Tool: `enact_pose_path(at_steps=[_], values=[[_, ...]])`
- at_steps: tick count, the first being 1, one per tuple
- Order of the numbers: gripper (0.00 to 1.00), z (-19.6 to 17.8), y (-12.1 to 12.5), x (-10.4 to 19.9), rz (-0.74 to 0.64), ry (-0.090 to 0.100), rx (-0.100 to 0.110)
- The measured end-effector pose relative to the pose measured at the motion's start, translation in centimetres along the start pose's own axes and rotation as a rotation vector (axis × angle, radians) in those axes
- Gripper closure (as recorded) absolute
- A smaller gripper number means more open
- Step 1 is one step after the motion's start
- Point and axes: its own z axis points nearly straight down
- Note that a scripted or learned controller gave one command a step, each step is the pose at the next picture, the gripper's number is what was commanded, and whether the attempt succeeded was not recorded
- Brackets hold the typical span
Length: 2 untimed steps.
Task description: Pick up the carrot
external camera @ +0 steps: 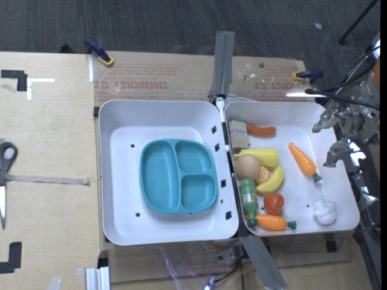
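Note:
An orange carrot (pixel 300 158) with a small green tip lies at a slant in the right bin (pixel 302 110), toward its right side. A second orange carrot (pixel 271 222) with a green end lies along the bin's front wall. My gripper (pixel 326 141) hangs over the right edge of that bin, just right of the slanted carrot and apart from it. Its two fingers stand open, with nothing between them.
The right bin also holds a red sausage (pixel 261 130), a banana (pixel 271 180), a brown round fruit (pixel 247 166), a green bottle (pixel 248 198), a tomato (pixel 274 203) and a white lump (pixel 325 212). A teal divided plate (pixel 179 175) sits in the left bin (pixel 115 180).

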Motion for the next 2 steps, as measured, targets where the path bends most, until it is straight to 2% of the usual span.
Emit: enact_pose_path(at_steps=[1,2], values=[[0.00,8.1,-2.6,-4.1,0.000,0.000,0.000],[0.00,14.8,-2.6,-5.4,0.092,0.000,0.000]])
